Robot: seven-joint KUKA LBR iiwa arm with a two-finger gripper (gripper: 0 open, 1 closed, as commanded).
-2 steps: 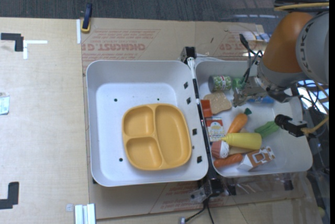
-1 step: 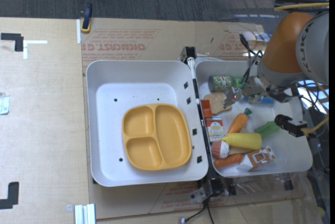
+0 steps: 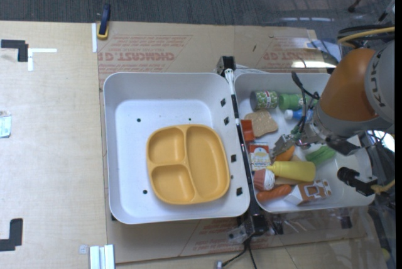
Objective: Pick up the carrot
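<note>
I see the carrot [image 3: 274, 193] lying near the front edge of the right bin [image 3: 352, 198], a smooth orange tapered shape with its long axis running roughly left to right across the view, tilted slightly so the right end sits a touch higher; which end is the tip I cannot make out. Just behind it rests a yellow squeeze bottle [image 3: 293, 170], glossy plastic, also lying on its side and pointing left, its pale cap end touching a small red-and-white item I cannot identify. A slice of toast [image 3: 261, 124], flat and brown with a rough-looking crust, lies farther back, and behind that a green can [image 3: 266, 98] lies on its side. The arm [image 3: 355, 88] reaches in from the right, its orange band broad and rounded, and the gripper [image 3: 299, 136] hangs over the middle of the right bin, near a second small orange piece and a green object [image 3: 321, 154]; it is well apart from the carrot, and I cannot tell its state. The left bin [image 3: 125, 136] is shallow white plastic with rounded corners and holds a yellow divided plate [image 3: 187, 163] with three compartments, matte and smooth.
</note>
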